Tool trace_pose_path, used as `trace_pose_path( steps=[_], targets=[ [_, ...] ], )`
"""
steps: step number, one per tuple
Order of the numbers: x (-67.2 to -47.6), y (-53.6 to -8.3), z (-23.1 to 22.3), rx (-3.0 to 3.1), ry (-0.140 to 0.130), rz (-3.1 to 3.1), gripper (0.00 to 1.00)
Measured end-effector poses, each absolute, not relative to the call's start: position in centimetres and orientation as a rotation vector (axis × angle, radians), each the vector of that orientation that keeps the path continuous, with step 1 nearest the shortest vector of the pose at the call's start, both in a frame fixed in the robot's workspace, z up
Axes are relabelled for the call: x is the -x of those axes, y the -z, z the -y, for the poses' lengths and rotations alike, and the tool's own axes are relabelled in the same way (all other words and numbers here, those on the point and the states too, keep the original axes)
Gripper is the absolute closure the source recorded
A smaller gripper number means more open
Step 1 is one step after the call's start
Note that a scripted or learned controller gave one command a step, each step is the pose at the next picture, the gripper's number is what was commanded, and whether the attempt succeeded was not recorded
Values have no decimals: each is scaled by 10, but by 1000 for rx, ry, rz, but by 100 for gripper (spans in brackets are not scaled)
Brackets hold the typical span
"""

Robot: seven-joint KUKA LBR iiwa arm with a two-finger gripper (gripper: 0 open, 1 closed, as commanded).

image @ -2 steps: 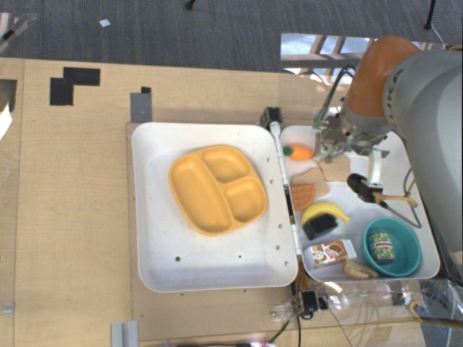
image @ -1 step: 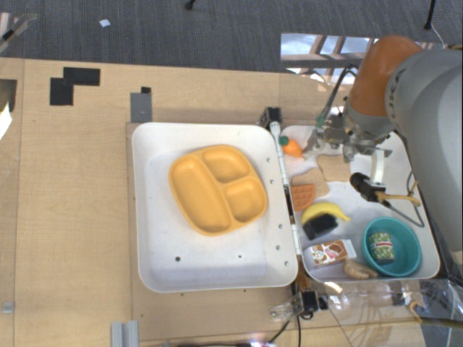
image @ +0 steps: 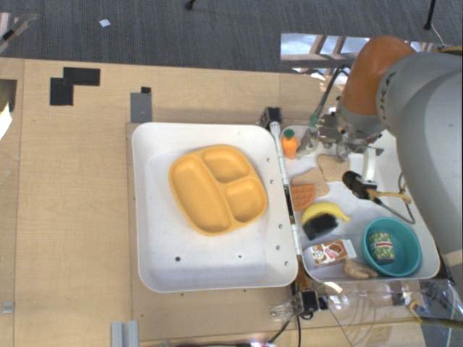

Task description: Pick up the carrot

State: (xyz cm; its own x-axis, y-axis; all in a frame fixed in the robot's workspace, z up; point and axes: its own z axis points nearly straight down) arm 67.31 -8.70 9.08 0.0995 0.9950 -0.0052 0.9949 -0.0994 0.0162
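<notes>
Dark grey carpet lies beyond a pale wooden bench (image: pixel 65 194) that bears two shallow white bins side by side. The left white bin (image: pixel 166 259) holds a yellow plastic plate with three compartments (image: pixel 217 190). The right white bin (image: pixel 312 270) is crowded. In its far left corner sits the small orange carrot with a green top (image: pixel 289 144), just beside the wall next to the other bin. Nearer lie a tan flat slice (image: pixel 329 166), an orange waffle-like square (image: pixel 304 194), a yellow banana (image: pixel 325 211) with a black lump (image: pixel 320 227) touching it, a small printed carton (image: pixel 333 252), a tan knobbly piece (image: pixel 358 270) and a teal bowl (image: pixel 405 259). The grey arm with its orange band (image: pixel 376 67) reaches in from the right. Its gripper (image: pixel 346 144) hangs over the bin's far end, near the carrot but apart from it. Whether the gripper is open or closed cannot be told from this angle.
</notes>
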Motion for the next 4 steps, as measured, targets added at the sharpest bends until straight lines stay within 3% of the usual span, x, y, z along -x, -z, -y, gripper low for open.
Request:
trace_pose_path(
  steps=[1,2,3,4],
  targets=[
    [-671,-103,90,-2586,-9,-1776,0],
    [-614,-87,93,-2768,-11,-1481,0],
    [-668,-189,67,-2929,-14,-1129,0],
    [-634,-185,43,-2935,-4,-1125,0]
  ],
)
